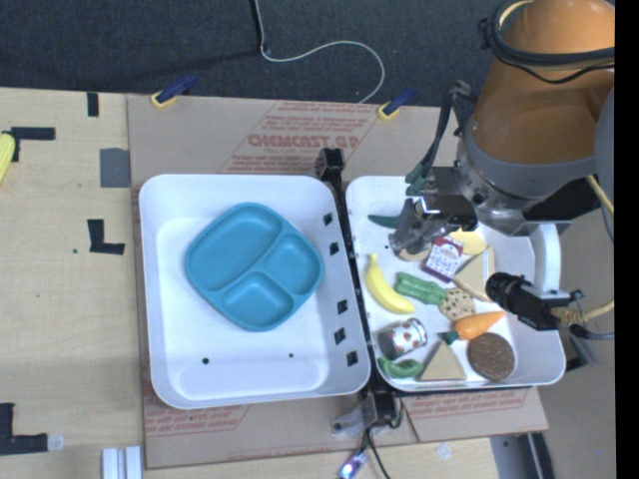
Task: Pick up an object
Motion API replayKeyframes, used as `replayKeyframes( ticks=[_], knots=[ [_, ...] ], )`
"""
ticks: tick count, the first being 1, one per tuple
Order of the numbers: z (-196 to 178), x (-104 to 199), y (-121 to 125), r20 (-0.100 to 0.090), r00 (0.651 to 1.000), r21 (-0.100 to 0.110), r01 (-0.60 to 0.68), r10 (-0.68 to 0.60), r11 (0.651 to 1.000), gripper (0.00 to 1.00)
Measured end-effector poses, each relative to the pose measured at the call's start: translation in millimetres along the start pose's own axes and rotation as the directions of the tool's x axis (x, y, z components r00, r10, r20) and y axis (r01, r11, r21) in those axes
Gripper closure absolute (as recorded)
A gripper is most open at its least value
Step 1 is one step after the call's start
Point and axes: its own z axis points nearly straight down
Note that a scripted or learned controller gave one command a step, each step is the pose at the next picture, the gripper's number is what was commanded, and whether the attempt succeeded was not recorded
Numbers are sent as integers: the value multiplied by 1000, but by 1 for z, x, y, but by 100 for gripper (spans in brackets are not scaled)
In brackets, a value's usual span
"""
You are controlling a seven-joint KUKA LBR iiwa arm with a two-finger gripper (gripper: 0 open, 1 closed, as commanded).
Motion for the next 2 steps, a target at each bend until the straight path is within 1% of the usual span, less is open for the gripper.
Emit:
replayKeyframes(
  ticks=[1,2],
  knots=[
    [-28,41,0,-1,1000,-1,3,-3,1000,100],
    [-69,28,0,0,1000,-2,0,0,1000,100]
  ],
)
